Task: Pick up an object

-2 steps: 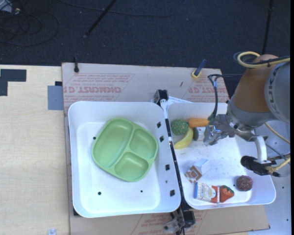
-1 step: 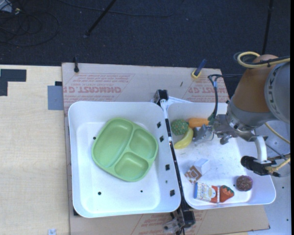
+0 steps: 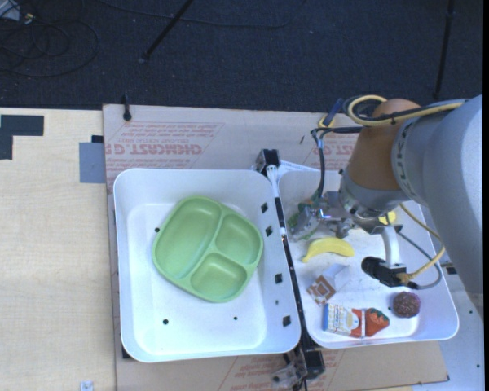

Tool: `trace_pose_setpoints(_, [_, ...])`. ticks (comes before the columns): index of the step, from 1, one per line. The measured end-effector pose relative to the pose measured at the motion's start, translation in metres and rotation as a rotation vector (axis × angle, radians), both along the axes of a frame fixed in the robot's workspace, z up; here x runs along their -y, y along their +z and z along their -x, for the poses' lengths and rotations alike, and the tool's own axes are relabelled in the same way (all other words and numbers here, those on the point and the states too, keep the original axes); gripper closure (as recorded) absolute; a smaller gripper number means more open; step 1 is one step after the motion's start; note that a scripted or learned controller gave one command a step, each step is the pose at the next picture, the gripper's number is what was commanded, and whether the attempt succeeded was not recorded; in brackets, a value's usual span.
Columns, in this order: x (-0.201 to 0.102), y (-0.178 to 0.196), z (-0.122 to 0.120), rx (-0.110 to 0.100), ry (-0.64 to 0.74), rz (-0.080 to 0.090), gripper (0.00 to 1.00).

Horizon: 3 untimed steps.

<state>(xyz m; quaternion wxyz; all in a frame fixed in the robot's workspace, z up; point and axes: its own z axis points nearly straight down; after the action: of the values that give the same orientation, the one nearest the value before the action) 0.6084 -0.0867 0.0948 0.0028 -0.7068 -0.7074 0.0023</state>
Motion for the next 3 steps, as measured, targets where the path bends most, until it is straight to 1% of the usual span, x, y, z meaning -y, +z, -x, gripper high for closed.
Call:
trace_pose_setpoints(1, [-0.004,-0.008,0.079,0.002,-0.002,-0.002,0.0])
trace_pose_setpoints(2, [0.015,0.051,-0.021,0.001,0.001,0.001,0.0])
trace_pose_setpoints(3, [0.066,-0.01,-0.035,0.002,0.0,0.0,0.0])
